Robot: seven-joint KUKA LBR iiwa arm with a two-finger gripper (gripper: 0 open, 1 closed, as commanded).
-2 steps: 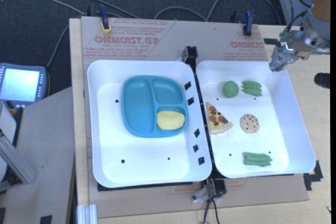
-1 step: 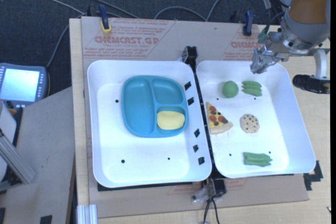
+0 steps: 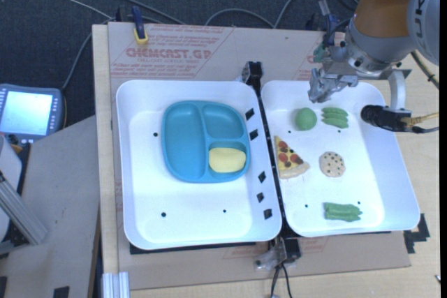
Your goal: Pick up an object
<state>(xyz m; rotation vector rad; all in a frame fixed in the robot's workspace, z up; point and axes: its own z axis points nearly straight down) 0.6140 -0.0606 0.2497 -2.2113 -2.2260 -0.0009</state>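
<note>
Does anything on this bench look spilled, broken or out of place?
Nothing stands out. The blue divided plate lies flat in the left white bin with a yellow lump in one compartment. In the right white bin, the toy pizza slice, cookie, green ball and two green pods lie apart, intact.

Two white bins (image 3: 140,150), one blue tray (image 3: 188,143), six toy foods (image 3: 332,164)
</note>
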